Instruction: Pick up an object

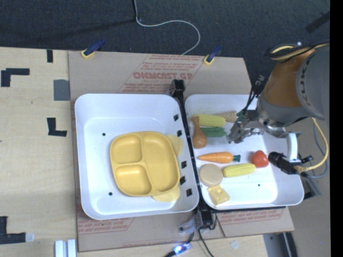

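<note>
The left bin [91,143] holds a yellow divided tray [143,162] lying over a pale yellow piece whose edge shows at its lower right. Across the divider, the right bin [278,194] carries the candidates for picking: a tan, drumstick-like piece [199,134] near the divider, a corn cob with green husk [211,124] along the top, an orange carrot [217,157] in the middle, a round beige disc [210,174] and a pale cheese-like wedge [218,195] lower down, a second yellow corn cob [239,170] beside the disc, and a small red tomato-like item [260,158] further right. The gripper [237,131] hangs low in the upper part of this bin, just right of the husked corn and above the carrot, the grey arm [300,90] reaching in from the right. This looks like the approach step, with nothing lifted; the next move calls for settling on one item, likely the husked corn or the carrot, and lowering squarely over it. The fingers are dark and small here, so whether they are spread or pressed together cannot be told, and nothing is visibly pinched between them.
</note>
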Controlling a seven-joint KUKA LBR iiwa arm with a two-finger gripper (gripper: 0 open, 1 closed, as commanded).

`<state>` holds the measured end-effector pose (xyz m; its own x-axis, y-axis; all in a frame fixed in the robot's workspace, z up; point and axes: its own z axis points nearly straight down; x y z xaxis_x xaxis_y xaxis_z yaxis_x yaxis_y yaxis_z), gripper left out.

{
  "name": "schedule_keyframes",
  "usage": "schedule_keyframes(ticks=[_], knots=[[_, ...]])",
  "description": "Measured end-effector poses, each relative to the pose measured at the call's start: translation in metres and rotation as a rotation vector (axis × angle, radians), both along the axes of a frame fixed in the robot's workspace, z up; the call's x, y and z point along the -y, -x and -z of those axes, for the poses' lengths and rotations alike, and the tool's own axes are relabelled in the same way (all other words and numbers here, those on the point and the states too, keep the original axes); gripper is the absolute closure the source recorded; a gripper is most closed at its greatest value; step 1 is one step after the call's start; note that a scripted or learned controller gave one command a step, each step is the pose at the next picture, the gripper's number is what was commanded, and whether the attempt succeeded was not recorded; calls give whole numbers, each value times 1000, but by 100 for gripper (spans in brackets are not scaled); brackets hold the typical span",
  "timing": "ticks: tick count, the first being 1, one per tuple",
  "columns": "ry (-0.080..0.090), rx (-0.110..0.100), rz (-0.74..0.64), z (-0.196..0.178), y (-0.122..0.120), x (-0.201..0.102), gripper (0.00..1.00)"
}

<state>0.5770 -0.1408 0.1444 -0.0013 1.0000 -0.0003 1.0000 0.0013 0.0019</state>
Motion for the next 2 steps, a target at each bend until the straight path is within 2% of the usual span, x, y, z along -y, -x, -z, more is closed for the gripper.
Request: schedule_keyframes(ticks=[1,2], knots=[[0,1,-1,-58,6,-6,100],[0,-1,0,-81,6,-6,100]])
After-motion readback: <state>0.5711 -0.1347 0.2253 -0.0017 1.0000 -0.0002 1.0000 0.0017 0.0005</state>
